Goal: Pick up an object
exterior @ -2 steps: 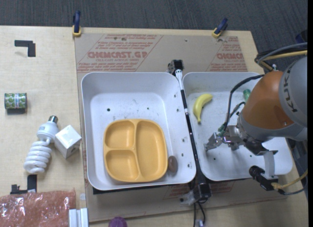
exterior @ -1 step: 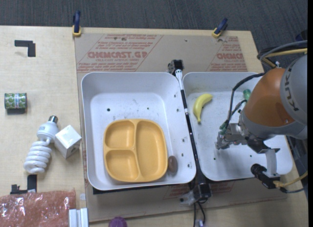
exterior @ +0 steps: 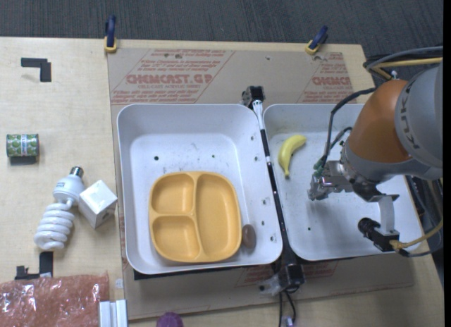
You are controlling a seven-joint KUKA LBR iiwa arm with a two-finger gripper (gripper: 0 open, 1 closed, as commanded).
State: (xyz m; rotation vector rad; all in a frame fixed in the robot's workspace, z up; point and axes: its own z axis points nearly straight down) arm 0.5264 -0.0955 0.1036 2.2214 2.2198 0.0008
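Frankly, I can't tell the gripper (exterior: 319, 190)'s state; the banana (exterior: 290, 152), just up-left of it, looks light, soft, curved; I'd grab mid-body, across its width.

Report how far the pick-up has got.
Done: the gripper is over the right bin, short of the banana. In hand: nothing shows between its fingers. Left: the banana lies on the bin floor, ungrasped, and the yellow divided plate sits in the left bin.

Light bulb (exterior: 56, 214) beside, perhaps touching, white cube (exterior: 98, 202).
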